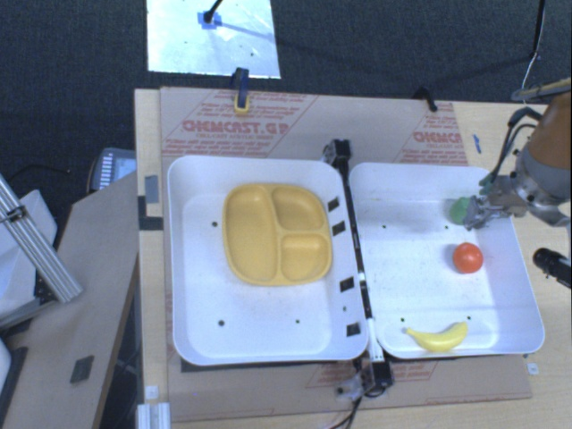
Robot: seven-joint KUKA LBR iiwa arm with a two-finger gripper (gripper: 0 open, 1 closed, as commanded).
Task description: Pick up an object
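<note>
We read "CHEMCAST GP" in red on the brown board [268,119] under the two white bins [192,239]. The gripper [478,213] is low in the right bin [527,329], against a green object [459,209]; whether it grips it, we cannot tell. An orange ball [467,257] and a banana [438,336] lie nearby.

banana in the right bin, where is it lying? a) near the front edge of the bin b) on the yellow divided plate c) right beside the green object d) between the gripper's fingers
a: the banana lies by the front wall of the right bin, below the orange ball and well apart from the green object and the gripper.
</note>
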